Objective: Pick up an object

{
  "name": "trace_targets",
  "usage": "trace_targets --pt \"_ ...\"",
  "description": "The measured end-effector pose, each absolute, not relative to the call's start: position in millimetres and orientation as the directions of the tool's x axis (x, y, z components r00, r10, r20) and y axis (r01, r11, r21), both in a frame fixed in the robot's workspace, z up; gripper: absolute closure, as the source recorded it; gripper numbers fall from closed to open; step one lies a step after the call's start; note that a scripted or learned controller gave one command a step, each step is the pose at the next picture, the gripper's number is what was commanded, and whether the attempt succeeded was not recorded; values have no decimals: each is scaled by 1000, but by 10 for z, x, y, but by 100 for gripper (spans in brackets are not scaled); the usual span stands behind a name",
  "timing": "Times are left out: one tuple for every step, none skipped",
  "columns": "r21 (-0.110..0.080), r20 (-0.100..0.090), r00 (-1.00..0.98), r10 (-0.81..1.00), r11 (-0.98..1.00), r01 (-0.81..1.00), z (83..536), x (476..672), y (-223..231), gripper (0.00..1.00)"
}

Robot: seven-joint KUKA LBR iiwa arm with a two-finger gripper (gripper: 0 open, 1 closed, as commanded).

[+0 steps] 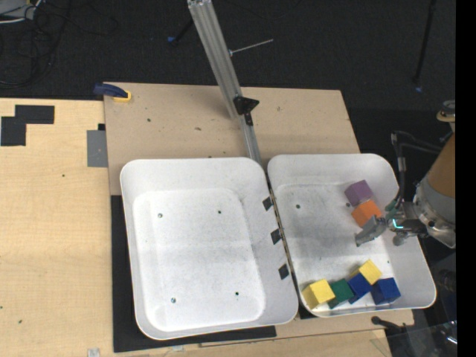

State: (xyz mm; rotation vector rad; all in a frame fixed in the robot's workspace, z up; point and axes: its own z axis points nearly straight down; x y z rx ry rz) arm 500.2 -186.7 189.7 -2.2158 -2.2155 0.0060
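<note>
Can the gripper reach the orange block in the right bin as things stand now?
Probably yes. The gripper sits just below the orange block, with bare bin floor between them. The purple block lies on the block's far side, not in the way.

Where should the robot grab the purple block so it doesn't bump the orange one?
Probably from above, pinching the purple block on its left and right faces. The orange block sits right against its near side, so a finger has no room there. The tool is just below the orange block.

The arm [439, 192] is seen reaching in from the right, with the gripper [375, 227] held low and pointed leftward.
</note>
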Motion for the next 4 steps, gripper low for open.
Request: trace_targets --pt "-3 2 2 1000 -2 1000 1920 5012 -1873 0" --pt "-9 3 2 1000 -2 1000 1332 5077 -1907 0" --pt "-2 2 3 1000 -3 1000 903 5081 -1903 0" --pt "-3 3 7 1000 -7 1000 1017 5077 -1911 100"
